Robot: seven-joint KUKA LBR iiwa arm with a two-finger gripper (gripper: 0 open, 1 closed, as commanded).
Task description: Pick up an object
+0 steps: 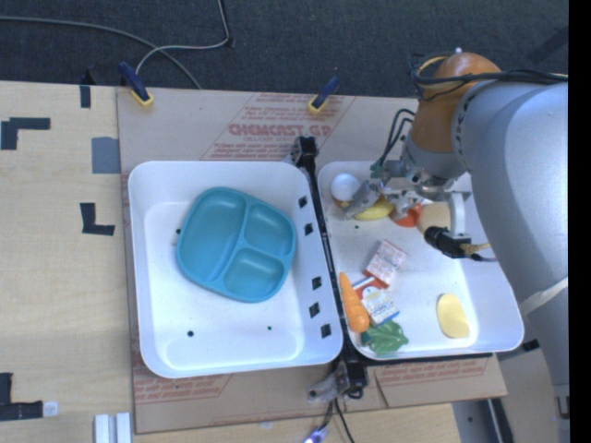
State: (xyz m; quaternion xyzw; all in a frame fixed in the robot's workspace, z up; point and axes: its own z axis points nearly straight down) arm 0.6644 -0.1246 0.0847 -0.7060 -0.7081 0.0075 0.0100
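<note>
Hand [386, 195] hangs low over the banana [373, 213] in the right bin [494, 317]; whether it grasps anything, I cannot tell.

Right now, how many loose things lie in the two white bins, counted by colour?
Blue: 1, the divided plastic plate in the left bin.
White: 1, the small ball.
Yellow: 2, the banana-shaped toy and the pale oval piece.
Orange: 1, the toy carrot.
Green: 1, the leafy toy.
Red and white: 1, the small packet.
Total: 7. Things under the gripper are too hidden to count.
</note>
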